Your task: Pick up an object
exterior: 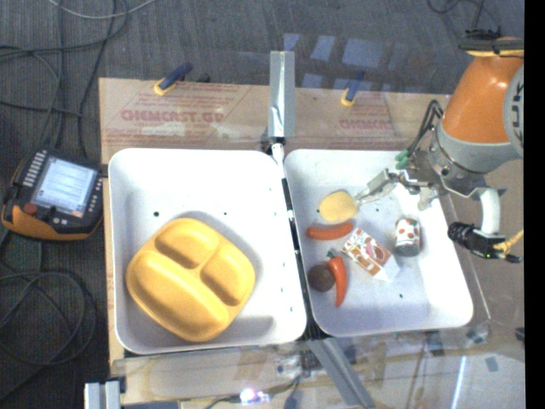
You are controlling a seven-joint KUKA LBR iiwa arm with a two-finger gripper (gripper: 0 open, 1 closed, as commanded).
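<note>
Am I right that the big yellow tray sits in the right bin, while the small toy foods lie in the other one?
Not quite: the camera view shows the yellow tray in the left bin. The small toy foods, such as the red pepper and the little can, lie in the right bin.

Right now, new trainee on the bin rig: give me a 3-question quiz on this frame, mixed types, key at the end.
1. True or false: the yellow compartment tray lies in the left bin.
2. Multiple choice: which item lies nearest the gripper?
A. small can
B. yellow lemon-like piece
C. red chili pepper
3. Fill in: the dark brown round item touches the ____ side of the chili pepper, as seen by the camera.

Key: 1 true. 2 B. 3 left.
</note>
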